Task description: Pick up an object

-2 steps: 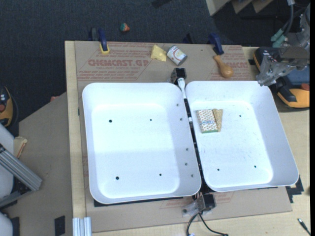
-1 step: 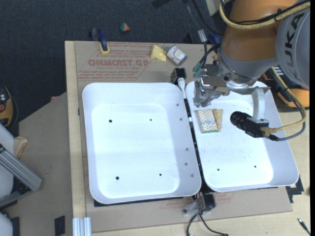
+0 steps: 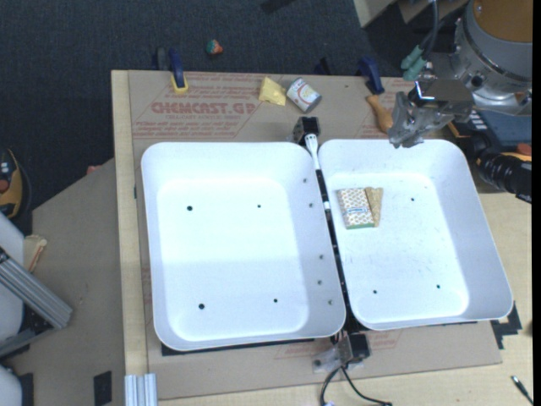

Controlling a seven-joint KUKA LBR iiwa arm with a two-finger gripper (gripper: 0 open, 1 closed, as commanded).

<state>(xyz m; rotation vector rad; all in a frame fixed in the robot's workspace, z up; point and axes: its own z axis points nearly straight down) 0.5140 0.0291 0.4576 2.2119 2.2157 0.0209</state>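
Hovering above the far rim of the right bin (image 3: 473,184), the gripper (image 3: 409,134) hangs from the grey arm that reaches in from the right; whether its jaws are spread or pressed together cannot be told from this slant, and nothing shows between them. A small patterned sponge block (image 3: 359,207) lies flat in the right bin, near its left wall, well apart from the gripper. The left bin (image 3: 161,227) sits just beside it. On the brown board (image 3: 135,125) behind the bins rest a yellow piece (image 3: 272,92) and a small white box (image 3: 303,95).
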